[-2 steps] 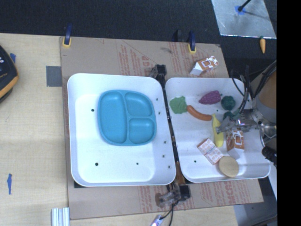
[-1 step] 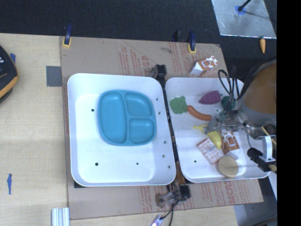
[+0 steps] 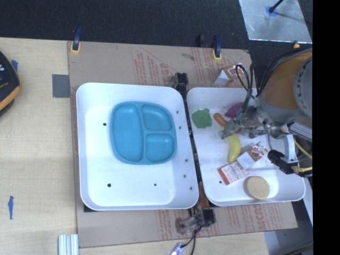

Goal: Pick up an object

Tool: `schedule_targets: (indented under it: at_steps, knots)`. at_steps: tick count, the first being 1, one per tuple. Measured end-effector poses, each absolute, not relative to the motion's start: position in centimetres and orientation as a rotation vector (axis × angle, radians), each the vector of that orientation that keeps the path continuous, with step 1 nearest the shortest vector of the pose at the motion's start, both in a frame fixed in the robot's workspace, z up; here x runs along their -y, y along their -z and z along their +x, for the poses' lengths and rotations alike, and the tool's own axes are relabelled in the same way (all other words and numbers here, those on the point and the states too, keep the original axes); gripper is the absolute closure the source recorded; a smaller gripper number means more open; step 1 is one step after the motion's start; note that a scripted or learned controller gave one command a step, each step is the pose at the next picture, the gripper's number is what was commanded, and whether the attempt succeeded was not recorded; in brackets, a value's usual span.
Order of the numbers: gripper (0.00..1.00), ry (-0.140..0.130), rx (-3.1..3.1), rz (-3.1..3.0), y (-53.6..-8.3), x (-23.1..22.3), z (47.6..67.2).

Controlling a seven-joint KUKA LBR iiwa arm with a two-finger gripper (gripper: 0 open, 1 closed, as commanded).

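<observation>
The right bin (image 3: 212, 198) holds several small objects: a green lump (image 3: 201, 118), an orange-red piece (image 3: 219, 119), a purple item (image 3: 234, 110), a yellow banana (image 3: 234, 148), a red-and-white packet (image 3: 232, 172), another small packet (image 3: 257, 152) and a tan round disc (image 3: 257, 187). My gripper (image 3: 234, 128) reaches in from the right and hangs low over the bin, just above the banana's top end and beside the purple item. Nothing shows between its fingertips.
The left bin (image 3: 87, 142) carries a blue divided plate (image 3: 143, 132). Both bins rest on a cardboard sheet (image 3: 133, 62) clamped to the bench. A packet (image 3: 230, 75) lies outside the right bin at the back. Cables trail near the arm on the right.
</observation>
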State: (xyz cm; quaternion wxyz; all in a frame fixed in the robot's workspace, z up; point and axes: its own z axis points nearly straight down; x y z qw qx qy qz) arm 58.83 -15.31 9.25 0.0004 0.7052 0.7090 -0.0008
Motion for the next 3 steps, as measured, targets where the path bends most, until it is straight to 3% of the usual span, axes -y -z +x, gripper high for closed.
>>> schedule_targets:
  at_steps: [1,2,3]
  knots:
    - [0.00,0.005,-2.229,2.217,-9.2,15.9,54.5]
    - [1.00,0.008,-2.234,2.213,-10.2,16.0,54.5]
    - [1.00,0.002,-2.228,2.217,-19.2,7.2,56.0]
